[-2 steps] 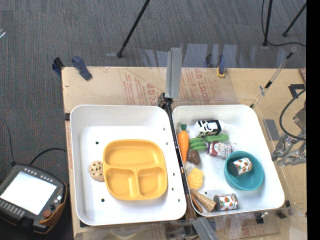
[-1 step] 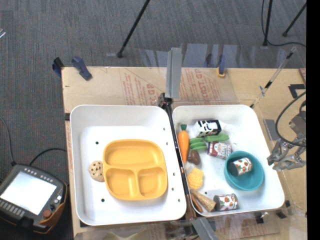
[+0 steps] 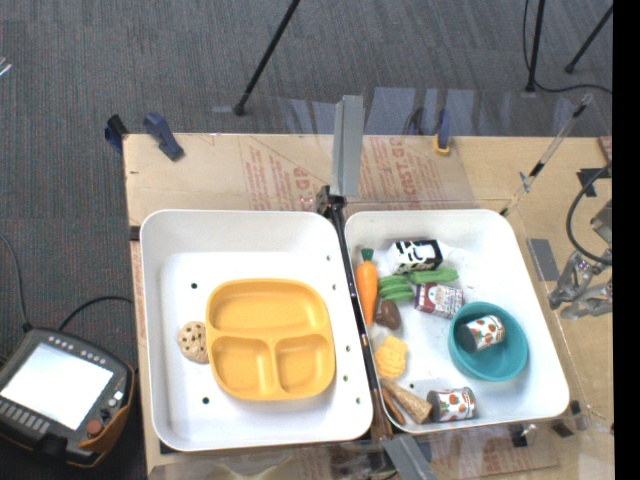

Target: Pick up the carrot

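Two white bins (image 3: 160,268) are sitting on the table (image 3: 250,168). Inside the right one, the carrot (image 3: 367,286) is lying against its left wall. I cannot tell the end effector's state.

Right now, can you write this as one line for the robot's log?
carrot: right bin, left edge, untouched | gripper: outside bin, right side | plate: left bin

The grey metal two-finger gripper (image 3: 585,286) sits at the far right of the camera view, low and at mid-height in the frame, outside the right-hand white bin (image 3: 545,308) and apart from its rim. Nothing is seen held by it. A dark looped cable (image 3: 578,218) rises above it towards the wrist. Its detail is too small and blurred to judge.
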`<state>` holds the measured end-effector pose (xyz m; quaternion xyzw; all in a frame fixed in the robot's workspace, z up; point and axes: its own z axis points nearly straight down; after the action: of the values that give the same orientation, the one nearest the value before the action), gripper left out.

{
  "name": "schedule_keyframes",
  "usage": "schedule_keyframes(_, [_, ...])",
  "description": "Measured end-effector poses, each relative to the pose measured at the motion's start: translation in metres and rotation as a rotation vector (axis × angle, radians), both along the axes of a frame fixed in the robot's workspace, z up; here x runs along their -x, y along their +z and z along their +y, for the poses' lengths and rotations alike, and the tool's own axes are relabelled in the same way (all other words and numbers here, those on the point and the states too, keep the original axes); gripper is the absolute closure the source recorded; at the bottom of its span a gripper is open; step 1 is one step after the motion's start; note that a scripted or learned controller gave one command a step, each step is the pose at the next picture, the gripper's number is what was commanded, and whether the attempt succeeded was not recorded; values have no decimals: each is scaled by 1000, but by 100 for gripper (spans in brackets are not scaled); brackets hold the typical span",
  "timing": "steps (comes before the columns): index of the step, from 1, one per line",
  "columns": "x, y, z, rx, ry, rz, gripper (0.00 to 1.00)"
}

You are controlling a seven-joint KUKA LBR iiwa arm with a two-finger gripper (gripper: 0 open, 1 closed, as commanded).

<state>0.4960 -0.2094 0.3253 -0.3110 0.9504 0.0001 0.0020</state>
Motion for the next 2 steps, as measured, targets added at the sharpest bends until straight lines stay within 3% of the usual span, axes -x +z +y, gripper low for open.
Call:
schedule_keyframes(1, [-2,-21,2,-2,63,4,100])
schedule_keyframes(2, [3,-5,-3,-1,-39,1,100])
